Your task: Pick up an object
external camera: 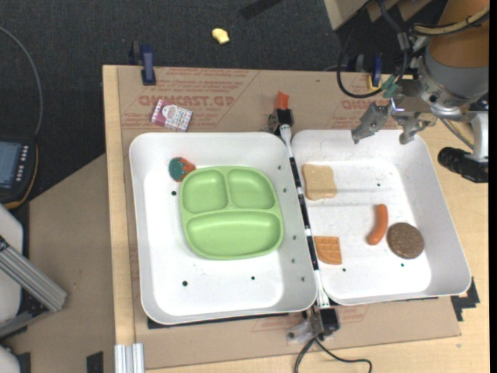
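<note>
The gripper (386,125) hangs with its claws apart above the right bin (444,231). The hot dog (377,224) touches the patty (405,240); a grasp there could nudge both.

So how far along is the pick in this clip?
Nothing looks picked yet. The end effector hangs open at the right bin's far edge with nothing between its fingers. The toast, sausage, patty and waffle all lie in that bin; approach and grasp remain.

Plate (231,212) in left bin (147,231); sausage (377,224) in right bin (435,208).
</note>
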You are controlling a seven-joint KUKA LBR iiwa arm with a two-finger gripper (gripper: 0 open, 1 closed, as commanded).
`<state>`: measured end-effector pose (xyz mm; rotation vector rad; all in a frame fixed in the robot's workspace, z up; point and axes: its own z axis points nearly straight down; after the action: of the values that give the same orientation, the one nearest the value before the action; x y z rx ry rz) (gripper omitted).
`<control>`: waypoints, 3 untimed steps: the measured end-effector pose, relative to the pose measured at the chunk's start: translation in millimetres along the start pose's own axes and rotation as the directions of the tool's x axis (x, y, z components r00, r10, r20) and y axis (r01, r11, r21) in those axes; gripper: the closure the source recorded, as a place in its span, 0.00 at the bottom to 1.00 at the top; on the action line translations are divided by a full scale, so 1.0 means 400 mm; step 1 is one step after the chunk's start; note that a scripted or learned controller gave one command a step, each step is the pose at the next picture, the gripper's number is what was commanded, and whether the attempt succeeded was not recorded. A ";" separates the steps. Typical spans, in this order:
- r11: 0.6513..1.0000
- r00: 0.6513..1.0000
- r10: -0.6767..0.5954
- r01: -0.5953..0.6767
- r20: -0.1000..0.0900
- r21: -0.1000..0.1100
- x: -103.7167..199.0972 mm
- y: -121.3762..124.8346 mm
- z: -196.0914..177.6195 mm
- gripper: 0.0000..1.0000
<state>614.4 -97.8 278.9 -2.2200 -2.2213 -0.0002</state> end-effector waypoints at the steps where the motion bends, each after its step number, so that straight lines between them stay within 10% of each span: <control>1: 1.000 1.000 0.009 -0.009 0.002 0.009 -0.172 -0.120 0.193 0.00; 2: 1.000 1.000 0.003 -0.003 0.000 0.003 -0.206 -0.131 0.499 0.00; 3: 1.000 1.000 0.002 -0.002 0.003 -0.006 -0.206 -0.123 0.458 1.00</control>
<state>565.1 -179.9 95.7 -2.2265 -2.2232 -0.0039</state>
